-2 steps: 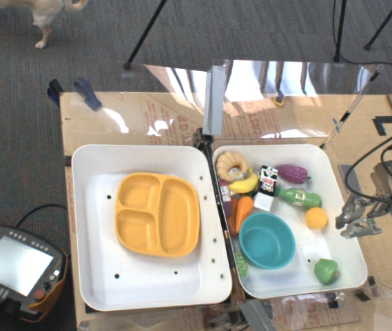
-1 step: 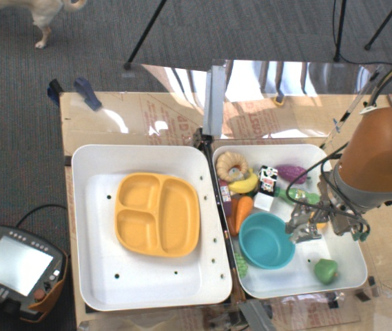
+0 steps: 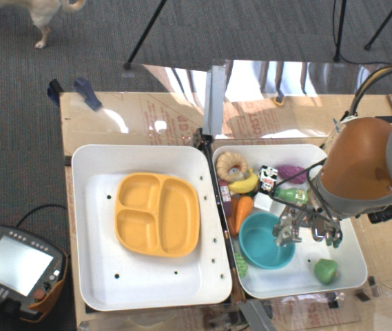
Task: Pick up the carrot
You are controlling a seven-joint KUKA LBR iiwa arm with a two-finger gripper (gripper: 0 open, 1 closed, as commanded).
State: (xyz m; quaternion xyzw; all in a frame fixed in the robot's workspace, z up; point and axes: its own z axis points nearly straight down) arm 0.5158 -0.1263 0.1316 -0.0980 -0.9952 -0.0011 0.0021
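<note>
The gripper (image 3: 304, 232) is hovering over the right bin (image 3: 347, 254), just above the right rim of the teal bowl (image 3: 264, 243); whether it is spread or closed cannot be told, and nothing is showing in its grasp. The carrot (image 3: 243, 212) is lying at the bowl's upper-left edge, near the bin's left wall, beside the banana (image 3: 245, 183) and below the bagel (image 3: 233, 163). A green fruit (image 3: 325, 270) is sitting in the bin's lower-right corner. The yellow divided plate (image 3: 158, 214) is resting in the left bin (image 3: 92, 254).
</note>
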